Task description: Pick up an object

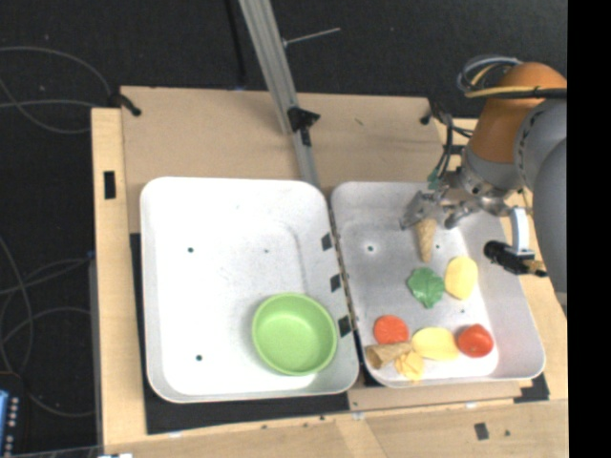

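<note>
Gripper (427,219) is hanging over a tan cone-shaped toy (425,240), can't tell the jaws' state; probably light, slippery plastic; I'd be pinching its wider top.

Bowl (294,333) in left bin (191,218); toy foods (434,342) in right bin (372,218).

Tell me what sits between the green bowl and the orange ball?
In the camera view, the green bowl and the orange ball lie in different bins. Between them run the two bins' touching walls, with dark clips on the seam.
</note>
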